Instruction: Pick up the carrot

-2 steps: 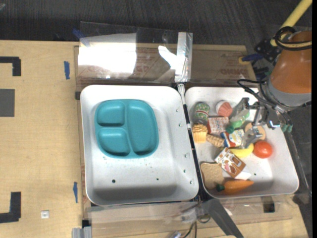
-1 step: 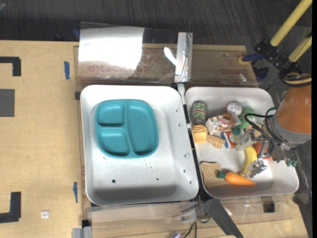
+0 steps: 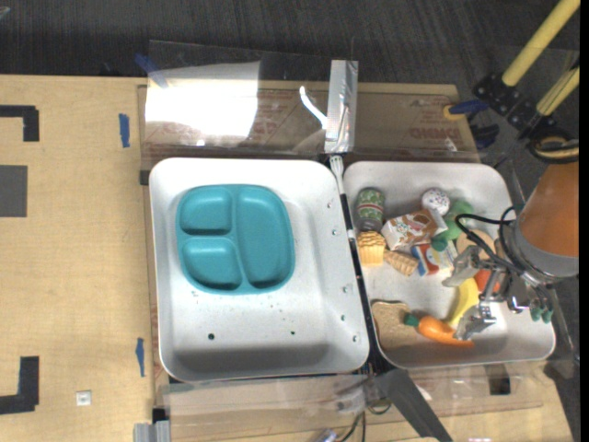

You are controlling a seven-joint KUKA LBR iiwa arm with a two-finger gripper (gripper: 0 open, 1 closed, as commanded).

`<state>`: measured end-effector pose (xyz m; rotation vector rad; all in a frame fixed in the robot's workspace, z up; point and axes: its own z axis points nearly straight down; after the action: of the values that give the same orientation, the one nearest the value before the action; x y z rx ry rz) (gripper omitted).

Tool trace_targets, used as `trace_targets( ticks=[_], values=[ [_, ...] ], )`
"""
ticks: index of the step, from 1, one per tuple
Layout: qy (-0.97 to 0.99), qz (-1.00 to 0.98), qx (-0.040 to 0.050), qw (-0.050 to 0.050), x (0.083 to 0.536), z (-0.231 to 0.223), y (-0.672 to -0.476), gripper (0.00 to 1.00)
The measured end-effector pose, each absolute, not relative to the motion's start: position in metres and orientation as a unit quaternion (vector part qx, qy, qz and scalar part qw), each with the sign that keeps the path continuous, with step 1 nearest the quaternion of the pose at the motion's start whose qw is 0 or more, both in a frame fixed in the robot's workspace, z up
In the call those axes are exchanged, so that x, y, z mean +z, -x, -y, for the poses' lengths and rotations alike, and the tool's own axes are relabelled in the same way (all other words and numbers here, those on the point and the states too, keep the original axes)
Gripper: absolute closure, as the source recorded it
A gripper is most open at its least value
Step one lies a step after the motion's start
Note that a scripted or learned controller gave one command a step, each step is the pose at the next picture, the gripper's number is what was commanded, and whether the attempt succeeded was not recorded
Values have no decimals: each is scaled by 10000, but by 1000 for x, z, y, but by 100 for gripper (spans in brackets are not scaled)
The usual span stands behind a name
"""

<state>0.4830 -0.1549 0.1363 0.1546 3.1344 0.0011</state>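
Note:
The carrot point(image 3: 436, 330), orange with a green top pointing left, lies near the front wall of the right bin point(image 3: 525, 343). My gripper point(image 3: 469, 296) hangs low over the bin just right of and above the carrot. It is open, with one fingertip point(image 3: 478, 319) close to the carrot's right end and the other farther back. A yellow banana-like piece point(image 3: 464, 302) shows between the fingers, and the carrot is not between them. The arm's orange band point(image 3: 555, 212) is at the right edge.
The right bin also holds a green can point(image 3: 370, 208), a corn cob point(image 3: 370, 247), a red-and-white packet point(image 3: 411, 230), a white round item point(image 3: 434, 201) and a tan pad point(image 3: 390, 319) left of the carrot. A teal divided plate point(image 3: 236, 238) lies in the left bin point(image 3: 313, 339).

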Motion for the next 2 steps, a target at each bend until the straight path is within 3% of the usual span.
trace_targets(
  ticks=[1,2],
  values=[
    [208,-9998,-18,55,90,114,-483,0],
    [-606,-9981,-6,76,90,109,-559,0]
  ],
)
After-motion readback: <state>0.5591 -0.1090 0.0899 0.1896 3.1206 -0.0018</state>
